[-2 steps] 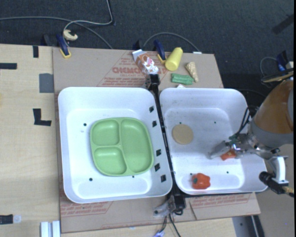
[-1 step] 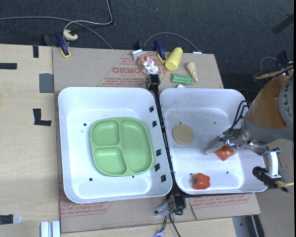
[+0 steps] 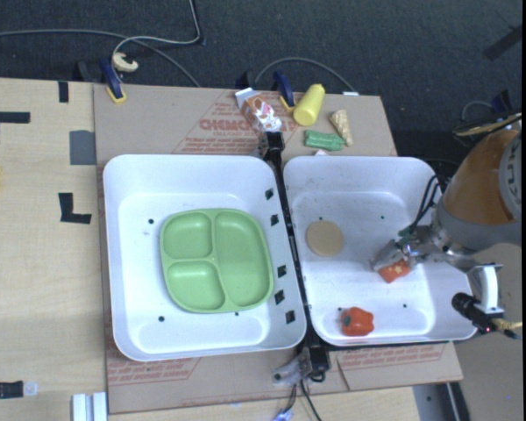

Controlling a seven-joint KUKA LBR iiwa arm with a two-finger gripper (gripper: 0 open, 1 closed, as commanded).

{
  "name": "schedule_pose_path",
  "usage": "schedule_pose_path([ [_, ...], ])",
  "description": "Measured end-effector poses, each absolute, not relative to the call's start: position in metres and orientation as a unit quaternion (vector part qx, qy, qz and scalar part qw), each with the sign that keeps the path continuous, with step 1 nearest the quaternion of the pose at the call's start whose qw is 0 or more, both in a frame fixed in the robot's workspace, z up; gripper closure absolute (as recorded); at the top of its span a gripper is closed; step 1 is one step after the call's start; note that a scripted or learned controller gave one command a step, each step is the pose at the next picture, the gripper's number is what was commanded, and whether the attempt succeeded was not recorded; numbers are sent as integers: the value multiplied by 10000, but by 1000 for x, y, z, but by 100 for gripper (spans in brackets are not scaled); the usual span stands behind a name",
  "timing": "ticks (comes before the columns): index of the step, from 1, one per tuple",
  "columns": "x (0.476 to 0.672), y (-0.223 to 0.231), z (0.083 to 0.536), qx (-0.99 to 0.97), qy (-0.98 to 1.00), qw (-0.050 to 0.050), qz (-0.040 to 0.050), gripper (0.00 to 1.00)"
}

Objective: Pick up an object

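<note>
Gripper (image 3: 396, 260) sits low in the right bin (image 3: 368, 169), touching a small orange-red piece (image 3: 393, 272) near the right wall, grip unreadable from my feed, and I judge that piece light, stiff and best pinched across its narrow sides.

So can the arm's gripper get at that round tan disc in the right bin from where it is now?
Probably yes. The tan disc lies flat and alone on the floor of the right bin, with bare white floor between it and the gripper, which sits low by a small orange piece. Nothing stands between them.
</note>
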State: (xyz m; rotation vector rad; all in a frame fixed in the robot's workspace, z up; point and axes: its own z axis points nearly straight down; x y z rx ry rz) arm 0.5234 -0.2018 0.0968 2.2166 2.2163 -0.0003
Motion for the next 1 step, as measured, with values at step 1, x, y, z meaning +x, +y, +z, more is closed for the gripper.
schedule_pose_path([
  [1,553,-138,87,7062,7080,25,24,100],
])
